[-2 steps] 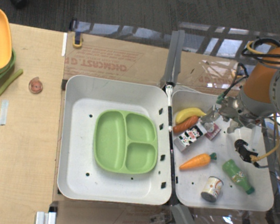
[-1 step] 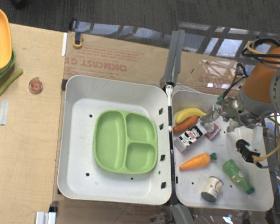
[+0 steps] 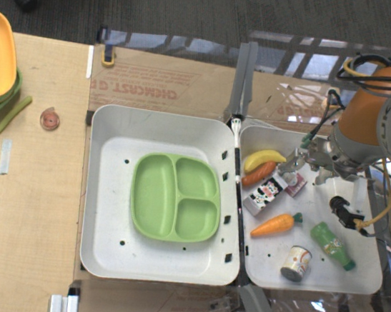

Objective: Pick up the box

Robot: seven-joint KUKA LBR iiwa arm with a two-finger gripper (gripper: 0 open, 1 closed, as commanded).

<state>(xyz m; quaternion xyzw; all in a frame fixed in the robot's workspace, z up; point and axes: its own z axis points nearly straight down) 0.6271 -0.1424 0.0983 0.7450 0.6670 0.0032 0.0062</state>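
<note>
Seen from above at a slant, two shallow white bins sit side by side on a wooden bench. The left bin (image 3: 103, 196) holds a light green divided plate (image 3: 176, 198), lying flat near its middle. The right bin (image 3: 350, 285) holds several small things. The box (image 3: 263, 195), a small white carton with a black and red print, lies tilted on its side near the bin's left wall. A yellow banana (image 3: 264, 158) and a small orange piece lie touching its upper end. An orange carrot (image 3: 274, 225) lies just below it. A green bottle (image 3: 332, 245) and a small can (image 3: 297, 262) lie further right and lower.

The grey arm with its orange band (image 3: 370, 111) reaches in from the right. Its gripper (image 3: 299, 168) hangs low over the upper part of the right bin, just beside the box's upper right end. Whether it touches the box cannot be told.
</note>
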